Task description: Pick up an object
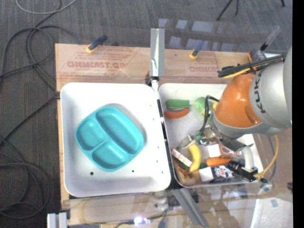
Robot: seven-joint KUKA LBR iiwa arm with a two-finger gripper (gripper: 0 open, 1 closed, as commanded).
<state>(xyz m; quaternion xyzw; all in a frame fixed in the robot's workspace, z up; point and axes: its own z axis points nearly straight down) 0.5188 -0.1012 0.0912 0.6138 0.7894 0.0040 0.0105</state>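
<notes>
The right bin point(164, 127) holds a heap of small items. A yellow banana point(194, 156) lies near its front, with an orange carrot point(217, 161) just to its right. In front of them sits a white box with a dark label point(214, 174). A green piece point(178, 103) and a red-orange piece point(176, 113) lie at the bin's back left, and a lime-green object point(199, 104) is beside them. My gripper point(201, 137) hangs low over the middle of this bin, just behind the banana, under the orange wrist band point(235, 106).
The left bin point(71, 175) contains a teal divided plate point(110, 137). A red-and-white packet point(179, 156) and a brown item point(188, 175) lie at the right bin's front left. The arm covers the right bin's back right part.
</notes>
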